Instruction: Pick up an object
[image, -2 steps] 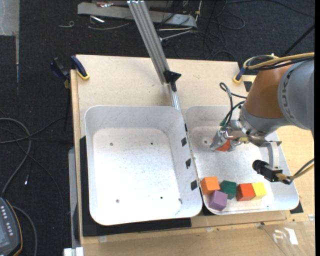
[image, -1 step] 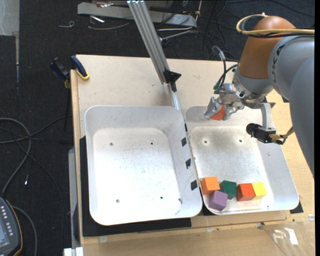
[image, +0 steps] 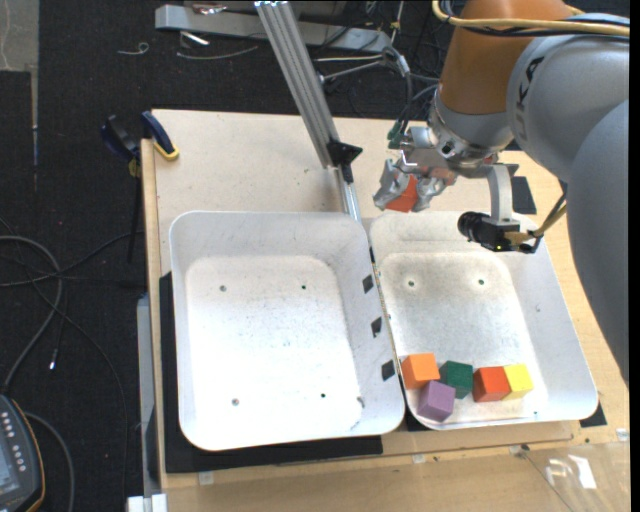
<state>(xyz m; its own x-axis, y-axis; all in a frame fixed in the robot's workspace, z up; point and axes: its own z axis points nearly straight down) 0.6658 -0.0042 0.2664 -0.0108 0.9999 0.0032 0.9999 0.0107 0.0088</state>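
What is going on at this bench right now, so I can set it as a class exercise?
A grey robot arm reaches in from the right, its claw raised above the far edge of the right bin with a red-orange block between its fingers. Five blocks lie near that bin's front edge: orange, green, purple, red and yellow. The left bin sits alongside.

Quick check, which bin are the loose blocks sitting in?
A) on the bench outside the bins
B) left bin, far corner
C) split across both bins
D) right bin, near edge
D: the orange block, green block, purple block, red block and yellow block all cluster along the near edge of the right bin.
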